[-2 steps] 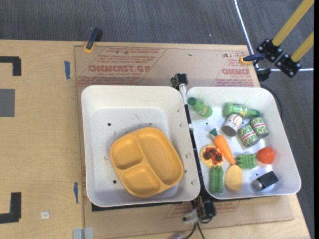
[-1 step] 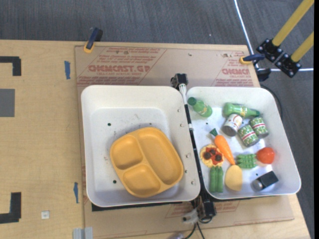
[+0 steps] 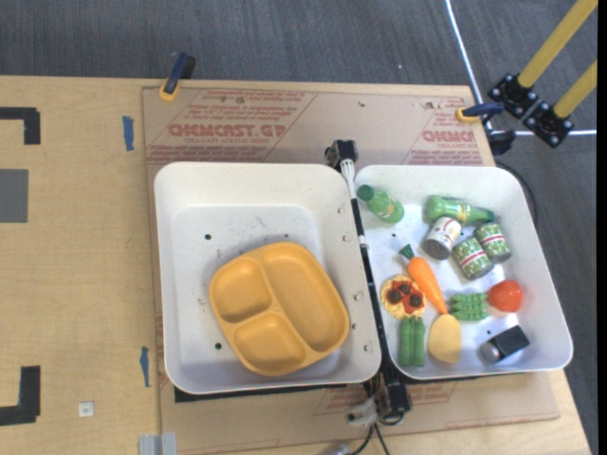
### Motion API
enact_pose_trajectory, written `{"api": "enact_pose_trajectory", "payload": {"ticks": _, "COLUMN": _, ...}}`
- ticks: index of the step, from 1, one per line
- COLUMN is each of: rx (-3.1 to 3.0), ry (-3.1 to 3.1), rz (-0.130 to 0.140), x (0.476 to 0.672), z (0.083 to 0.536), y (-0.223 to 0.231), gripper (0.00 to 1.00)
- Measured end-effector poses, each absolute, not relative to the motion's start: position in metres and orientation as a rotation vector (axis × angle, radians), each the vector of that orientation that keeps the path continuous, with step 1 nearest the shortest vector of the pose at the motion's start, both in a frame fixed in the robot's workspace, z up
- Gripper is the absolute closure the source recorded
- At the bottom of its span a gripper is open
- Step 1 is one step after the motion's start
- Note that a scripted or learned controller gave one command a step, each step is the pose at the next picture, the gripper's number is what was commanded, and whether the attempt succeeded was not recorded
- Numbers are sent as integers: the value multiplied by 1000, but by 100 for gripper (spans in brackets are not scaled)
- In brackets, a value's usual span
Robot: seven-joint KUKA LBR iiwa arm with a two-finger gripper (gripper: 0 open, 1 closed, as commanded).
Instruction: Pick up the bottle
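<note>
A small green bottle (image 3: pixel 381 205) lies on its side in the far left corner of the right bin (image 3: pixel 541 254), its pale cap pointing at the divider between the bins. A second, darker green bottle-like item (image 3: pixel 457 209) lies on its side along the right bin's far wall, just above the cans.
The right bin also holds a silver can (image 3: pixel 439 238), two green-labelled cans (image 3: pixel 483 249), a carrot (image 3: pixel 426 282), a tomato (image 3: pixel 506 295), a lemon (image 3: pixel 445 337), green vegetables (image 3: pixel 411 340) and a dark block (image 3: pixel 505 344). A yellow divided plate (image 3: pixel 277 307) lies in the left bin (image 3: pixel 190 207).
</note>
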State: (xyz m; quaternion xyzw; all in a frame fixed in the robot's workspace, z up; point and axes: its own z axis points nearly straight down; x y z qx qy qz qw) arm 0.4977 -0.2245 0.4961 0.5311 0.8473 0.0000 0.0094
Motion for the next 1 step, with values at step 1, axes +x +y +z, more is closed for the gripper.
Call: {"api": "enact_pose_trajectory", "payload": {"ticks": 1, "rx": 1654, "ry": 2641, "rz": 0, "x": 499, "z": 507, "y": -225, "gripper": 100}}
